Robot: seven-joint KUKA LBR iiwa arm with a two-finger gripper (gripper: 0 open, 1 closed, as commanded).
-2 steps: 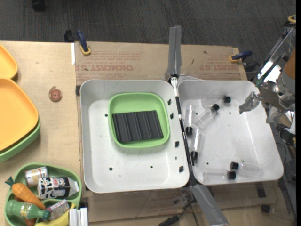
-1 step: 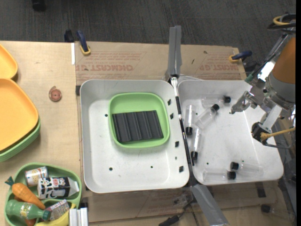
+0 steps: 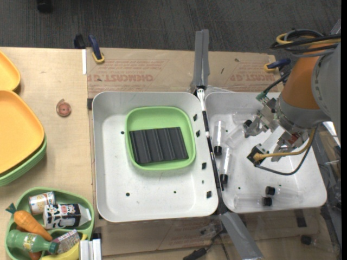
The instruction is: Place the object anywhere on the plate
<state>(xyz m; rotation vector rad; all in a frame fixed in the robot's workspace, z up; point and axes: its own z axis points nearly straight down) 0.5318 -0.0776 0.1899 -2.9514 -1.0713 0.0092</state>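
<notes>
Over the right bin (image 3: pixel 309 196), near its back right corner, the gripper (image 3: pixel 259 126) hangs at a slant from the grey arm (image 3: pixel 332 85), which reaches in across the bin's right edge. Whether the gripper is spread or pressed together cannot be told from this angle. Just left of it, on the bin floor, lies some clear plastic (image 3: pixel 236 135) too faint to make out. Further left, two clear tubes with black ends (image 3: pixel 218 141) lie along the bin's left wall, one behind the other. Near the front edge, right of the middle, two small black pieces (image 3: pixel 268 195) sit close together.

A grey metal bar (image 3: pixel 201 58) runs back from the seam between the two bins. In the left bin (image 3: pixel 108 199), a green plate (image 3: pixel 135 121) sits toward the back edge, about midway between the side walls. The dark ribbed slab (image 3: pixel 159 145) lies flat on the middle of that plate, wholly inside its rim.

Both bins rest on a cardboard sheet (image 3: pixel 146 72) with a blue clamp (image 3: pixel 96 50) at its back left corner. At the bench's left edge lie stacked yellow plates (image 3: pixel 19 131), with a small reddish disc (image 3: pixel 64 109) between them and the left bin. A green bowl (image 3: pixel 87 213) of toy food stands at the bench's front left corner.
</notes>
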